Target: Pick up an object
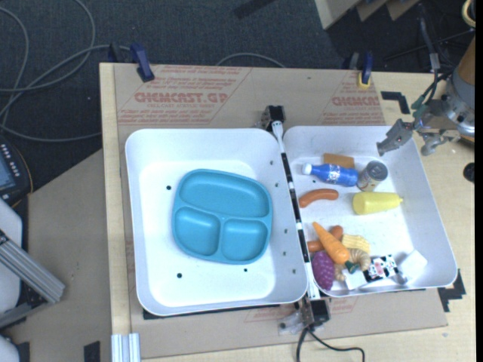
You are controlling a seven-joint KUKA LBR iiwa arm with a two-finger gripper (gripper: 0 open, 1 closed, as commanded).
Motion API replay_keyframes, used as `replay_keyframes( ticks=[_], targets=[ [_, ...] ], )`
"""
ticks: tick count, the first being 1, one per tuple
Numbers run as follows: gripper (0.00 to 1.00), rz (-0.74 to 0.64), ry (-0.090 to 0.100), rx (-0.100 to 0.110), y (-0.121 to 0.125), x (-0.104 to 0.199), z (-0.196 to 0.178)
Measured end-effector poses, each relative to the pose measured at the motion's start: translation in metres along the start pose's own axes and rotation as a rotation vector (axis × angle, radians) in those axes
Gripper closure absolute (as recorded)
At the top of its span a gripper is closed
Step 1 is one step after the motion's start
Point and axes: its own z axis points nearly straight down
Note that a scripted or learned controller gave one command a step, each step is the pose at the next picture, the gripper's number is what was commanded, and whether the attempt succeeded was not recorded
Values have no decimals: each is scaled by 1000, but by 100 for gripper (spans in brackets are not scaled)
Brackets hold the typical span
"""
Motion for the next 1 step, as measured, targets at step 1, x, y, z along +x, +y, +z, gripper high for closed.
replay_keyframes(
  ticks=[1],
  targets=[
    [0, 2, 3, 9, -12, -2, 169]
  ],
)
